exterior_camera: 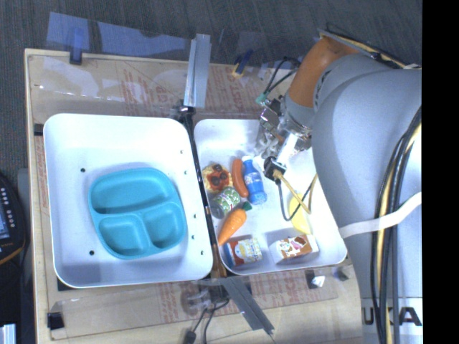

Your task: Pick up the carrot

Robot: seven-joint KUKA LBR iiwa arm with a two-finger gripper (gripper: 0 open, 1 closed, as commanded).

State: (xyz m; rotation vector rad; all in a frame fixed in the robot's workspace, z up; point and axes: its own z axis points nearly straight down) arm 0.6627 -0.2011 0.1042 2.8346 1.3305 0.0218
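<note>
**Carrot not yet lifted**

I am seeing the carrot [231,225] lying in the right bin [219,145], lower middle of the frame, just above a can [244,251], with nothing gripping it. The gripper [269,145] is hovering over the bin's upper part, apart from the carrot, so I judge the reach, grasp and lift are all remaining. I am unable to tell whether the gripper is spread or closed, because wrist clutter is masking it. The arm [358,135] is covering the bin's right side.

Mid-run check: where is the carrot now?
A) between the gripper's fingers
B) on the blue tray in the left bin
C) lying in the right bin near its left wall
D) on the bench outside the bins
C: the carrot lies in the right bin, apart from the gripper.
</note>
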